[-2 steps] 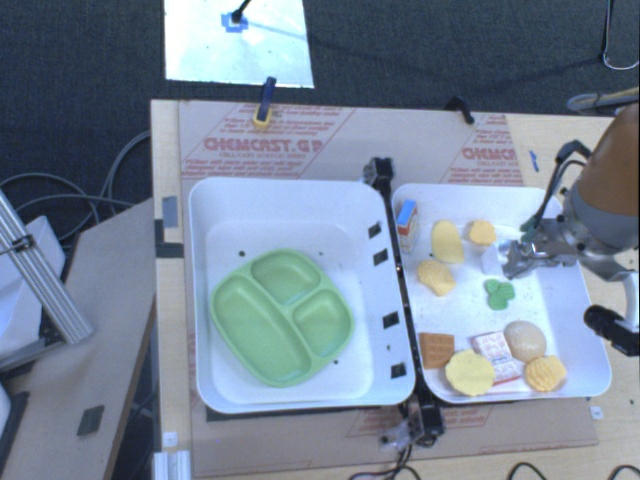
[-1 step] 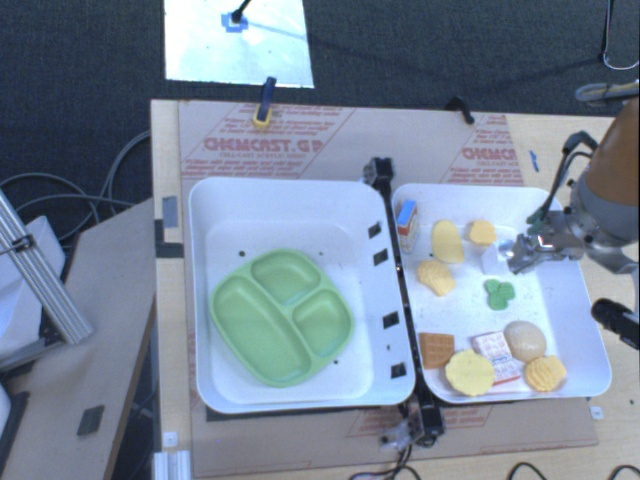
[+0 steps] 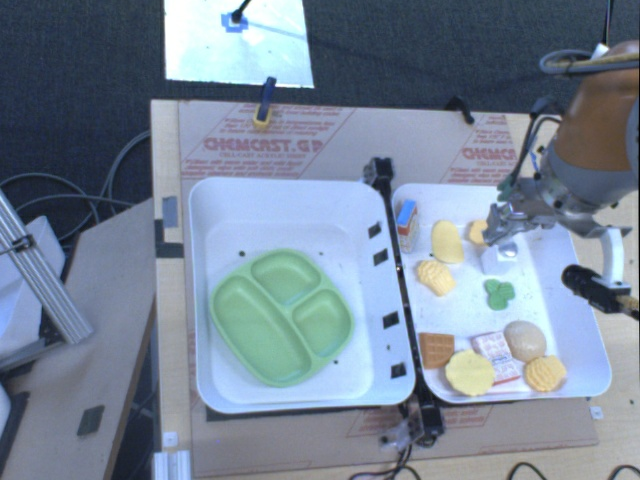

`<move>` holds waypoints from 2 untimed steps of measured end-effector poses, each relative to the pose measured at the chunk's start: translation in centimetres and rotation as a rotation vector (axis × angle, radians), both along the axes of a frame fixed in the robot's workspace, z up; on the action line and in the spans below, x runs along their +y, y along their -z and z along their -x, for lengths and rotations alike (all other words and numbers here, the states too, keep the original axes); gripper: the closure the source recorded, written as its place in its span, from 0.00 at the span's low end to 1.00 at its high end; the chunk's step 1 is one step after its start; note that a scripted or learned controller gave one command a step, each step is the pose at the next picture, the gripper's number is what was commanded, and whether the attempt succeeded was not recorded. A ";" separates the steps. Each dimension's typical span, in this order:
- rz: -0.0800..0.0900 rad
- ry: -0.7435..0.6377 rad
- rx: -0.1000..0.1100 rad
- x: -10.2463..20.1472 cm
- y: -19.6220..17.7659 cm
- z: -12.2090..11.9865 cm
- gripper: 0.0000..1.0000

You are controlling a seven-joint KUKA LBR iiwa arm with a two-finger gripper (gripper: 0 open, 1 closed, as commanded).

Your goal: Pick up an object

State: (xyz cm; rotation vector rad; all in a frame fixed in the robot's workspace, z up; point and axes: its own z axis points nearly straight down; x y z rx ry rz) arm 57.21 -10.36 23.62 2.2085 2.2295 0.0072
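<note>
Your gripper (image 3: 498, 240) hung low over the upper middle of the right bin (image 3: 585, 308), reaching in from the right below the grey wrist and orange band of the arm (image 3: 590, 138). You could not tell from this angle whether it was released or clenched, and nothing was visibly caught in it. Just left of it lay a small yellow piece (image 3: 478, 231), partly covered, and a taller yellow piece (image 3: 447, 242) beside that. Below the tip sat a green broccoli-like toy (image 3: 498, 292). Further left you had a ridged yellow toy (image 3: 434, 276) and a small orange-and-blue box (image 3: 406, 219) against the bin's left wall. Along the near edge lay a waffle-like brown square (image 3: 437, 349), a round yellow disc (image 3: 469, 372), a red-and-white packet (image 3: 496, 354), a beige egg-shaped toy (image 3: 525, 340) and a ridged yellow round (image 3: 545, 373). The left bin (image 3: 230, 218) held 1 green divided tray (image 3: 282, 315) with 3 compartments.
</note>
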 end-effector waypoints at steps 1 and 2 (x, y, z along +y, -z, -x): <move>0.000 0.000 0.002 4.0 1.6 -3.5 1.00; 0.000 0.002 0.002 6.5 2.2 -6.8 1.00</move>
